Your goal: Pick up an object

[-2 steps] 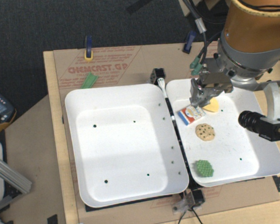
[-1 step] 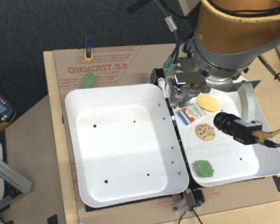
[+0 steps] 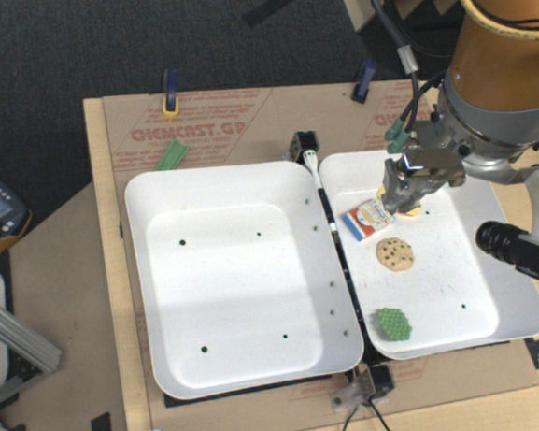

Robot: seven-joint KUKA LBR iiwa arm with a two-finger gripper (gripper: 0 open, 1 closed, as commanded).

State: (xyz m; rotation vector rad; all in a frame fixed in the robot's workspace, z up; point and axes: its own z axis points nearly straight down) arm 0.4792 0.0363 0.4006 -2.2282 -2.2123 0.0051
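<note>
In the right bin (image 3: 485,266) lie a small red, white and blue packet (image 3: 365,218), a round tan cookie (image 3: 395,253) with dark chips, and a green bumpy ball (image 3: 391,323) near the front edge. My gripper (image 3: 401,198) hangs low over the back of that bin, just right of the packet and touching or nearly touching its right end. A yellowish thing (image 3: 412,211) peeks out beneath the gripper. The arm's grey and orange body hides the bin's back right part.
The left bin (image 3: 161,266) sits beside the right one, a black divider strip (image 3: 333,242) between them. A green scrap (image 3: 171,155) lies on the cardboard behind the left bin. Blue clamps (image 3: 170,82) hold the cardboard's back edge. A black fixture (image 3: 511,243) juts in at right.
</note>
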